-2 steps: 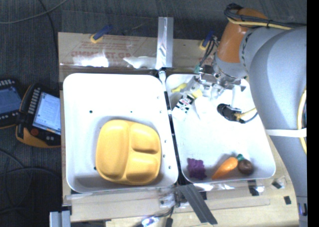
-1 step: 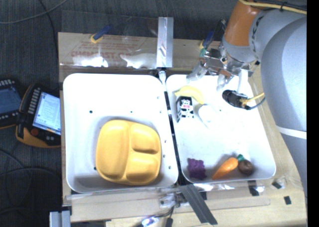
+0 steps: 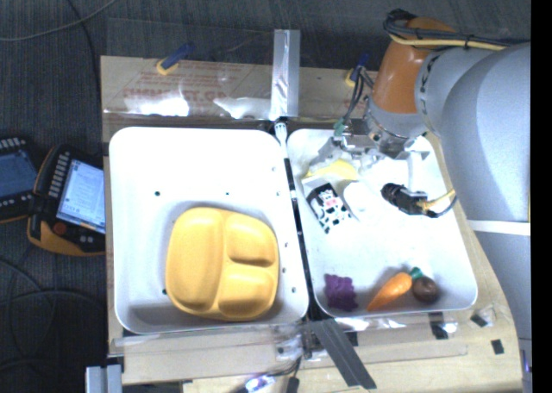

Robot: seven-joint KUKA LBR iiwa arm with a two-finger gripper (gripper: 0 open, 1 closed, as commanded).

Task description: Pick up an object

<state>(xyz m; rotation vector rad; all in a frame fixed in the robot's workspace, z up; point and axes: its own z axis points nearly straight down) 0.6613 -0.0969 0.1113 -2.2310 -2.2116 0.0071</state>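
Gripper (image 3: 355, 152) low in right bin (image 3: 448, 236), just above cow-print block (image 3: 327, 207); finger state unclear. Carrot (image 3: 390, 290) well below block, purple toy (image 3: 340, 290) beside it.

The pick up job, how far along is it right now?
Nothing looks lifted yet. The gripper is down in the right bin over a pale yellow item; its grasp is unclear. The carrot and yellow tray lie untouched. Grasp and lift remain.

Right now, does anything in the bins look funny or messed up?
Nothing looks spilled or broken. The yellow tray sits by itself in the left bin. In the right bin, the carrot and purple toy lie loose near the front edge.
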